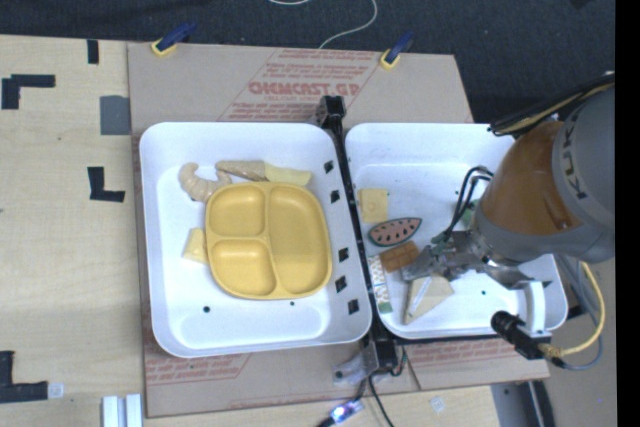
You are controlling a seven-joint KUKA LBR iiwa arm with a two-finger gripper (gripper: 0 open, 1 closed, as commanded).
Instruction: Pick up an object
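A single fixed camera looks down on the worktop [60,215] from above at a slight slant, far enough back to take in both white bins whole: the left bin [165,315] and the right bin [430,140] side by side near the middle. Dark floor runs along the top edge, and the arm [545,190] enters from the right.

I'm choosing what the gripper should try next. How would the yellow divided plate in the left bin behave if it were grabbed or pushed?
The yellow divided plate looks like rigid moulded plastic, so probably stiff and light. It lies flat and wide, so it would likely slide, not tip. Its low rounded rim probably offers two fingers little purchase.
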